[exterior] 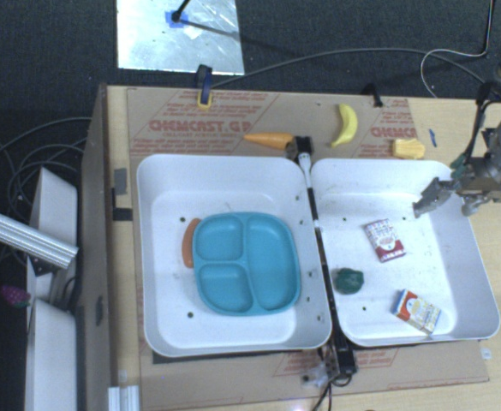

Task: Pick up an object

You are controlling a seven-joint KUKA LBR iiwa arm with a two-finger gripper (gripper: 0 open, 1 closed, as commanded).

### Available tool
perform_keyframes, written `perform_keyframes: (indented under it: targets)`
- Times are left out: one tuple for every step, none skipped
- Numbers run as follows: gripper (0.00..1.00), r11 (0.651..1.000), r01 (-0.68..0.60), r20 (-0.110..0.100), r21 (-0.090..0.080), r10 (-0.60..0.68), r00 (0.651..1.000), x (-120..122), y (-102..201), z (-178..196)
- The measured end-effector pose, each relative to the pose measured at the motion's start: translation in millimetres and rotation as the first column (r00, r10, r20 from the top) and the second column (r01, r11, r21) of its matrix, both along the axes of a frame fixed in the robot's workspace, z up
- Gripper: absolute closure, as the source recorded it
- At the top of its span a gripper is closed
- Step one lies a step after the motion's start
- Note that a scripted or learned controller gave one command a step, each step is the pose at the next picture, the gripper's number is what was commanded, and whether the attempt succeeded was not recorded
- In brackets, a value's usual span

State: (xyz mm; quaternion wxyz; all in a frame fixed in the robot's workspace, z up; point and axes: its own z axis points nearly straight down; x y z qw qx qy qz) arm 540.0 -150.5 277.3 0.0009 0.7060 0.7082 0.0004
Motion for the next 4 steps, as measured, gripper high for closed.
perform_keyframes:
  targets:
    - [0.0, 1.0, 0.002, -0.004, 0.002, -0.002, 1.0, 10, 14, -141]
    - [0.0, 1.0, 0.001, -0.001, 0.0, -0.001, 1.0, 32, 11, -193]
    - [1.0, 1.0, 0.0, 0.001, 0.001, 0.0, 1.0, 33, 10, -183]
    - [1.0, 1.0, -0.002, 0.002, 0.002, 0.002, 1.0, 33, 115, -92]
